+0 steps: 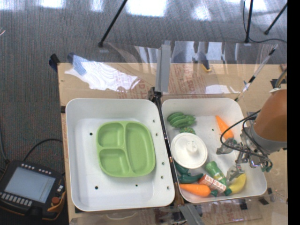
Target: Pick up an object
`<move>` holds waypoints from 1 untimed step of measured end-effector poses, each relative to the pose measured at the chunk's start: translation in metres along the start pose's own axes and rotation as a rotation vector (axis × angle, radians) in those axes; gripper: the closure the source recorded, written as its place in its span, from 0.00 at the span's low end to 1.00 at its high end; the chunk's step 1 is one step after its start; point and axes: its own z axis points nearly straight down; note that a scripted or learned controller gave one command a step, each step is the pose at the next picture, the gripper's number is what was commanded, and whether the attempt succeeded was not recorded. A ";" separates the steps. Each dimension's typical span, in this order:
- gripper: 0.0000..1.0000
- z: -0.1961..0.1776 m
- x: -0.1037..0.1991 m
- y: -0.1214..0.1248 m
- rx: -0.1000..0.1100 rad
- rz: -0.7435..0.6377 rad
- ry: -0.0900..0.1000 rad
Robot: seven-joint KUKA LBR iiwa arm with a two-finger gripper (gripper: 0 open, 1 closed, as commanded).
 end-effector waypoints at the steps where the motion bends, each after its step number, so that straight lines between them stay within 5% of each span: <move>1: 0.00 -0.002 -0.093 0.000 0.000 -0.161 -0.004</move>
